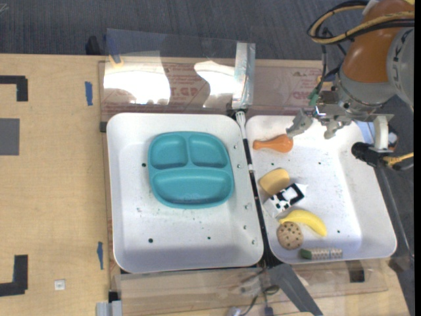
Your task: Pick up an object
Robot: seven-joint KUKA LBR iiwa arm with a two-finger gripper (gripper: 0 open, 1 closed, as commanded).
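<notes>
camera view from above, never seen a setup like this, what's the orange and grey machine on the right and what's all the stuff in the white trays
That machine is a robot arm, grey with an orange band, reaching in from the right. Its job is to pick up an object. The single camera is fixed above the bench and looks down at a slant.

At the arm's end is its hand, two fingers spread open over the far part of the right tray, holding nothing.

The left tray holds a teal divided plate. The right tray holds toy food: an orange drumstick just beside the hand, a yellow wedge, a black and white piece, a banana, a cookie and a small green and tan item at the near edge.
</notes>
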